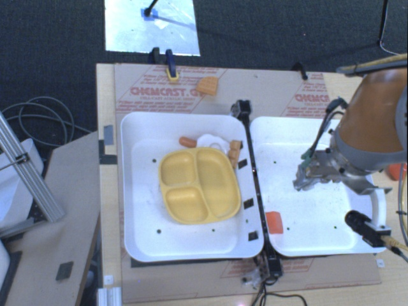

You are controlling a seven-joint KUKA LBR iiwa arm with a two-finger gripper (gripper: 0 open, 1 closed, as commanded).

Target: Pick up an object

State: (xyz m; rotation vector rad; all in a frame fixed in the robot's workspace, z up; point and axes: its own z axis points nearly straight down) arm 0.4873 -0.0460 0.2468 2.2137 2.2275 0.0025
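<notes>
Two bins: the left bin [137, 190] and the right bin [287, 139] sit side by side on the bench [268, 85], their inner walls touching under a black divider strip [252, 171].
Open room: most of the right bin's floor is bare; the left bin's floor is largely taken by a yellow divided plate [197, 187], with bare strips along its left and lower walls.
Edges: an orange block [273, 222] lies in the right bin close against the inner wall, near the lower corner.
Plate axis: its long side runs slantwise, from upper left to lower right; three compartments face up.
Crowded corner: an orange sausage-shaped piece [187, 142], a white object [213, 143] and a small tan piece [234, 152] sit just beyond the plate's upper edge, the white one partly covered by the plate.
Gripper [307, 178]: over the middle of the right bin, pointing left, well apart from the orange block; the fingers blur into the metal, so cannot tell how they stand.
Cut off: the arm [376, 116] runs out at the right.
Off the bins: a tan block [207, 85] on the bench above the left bin.
</notes>
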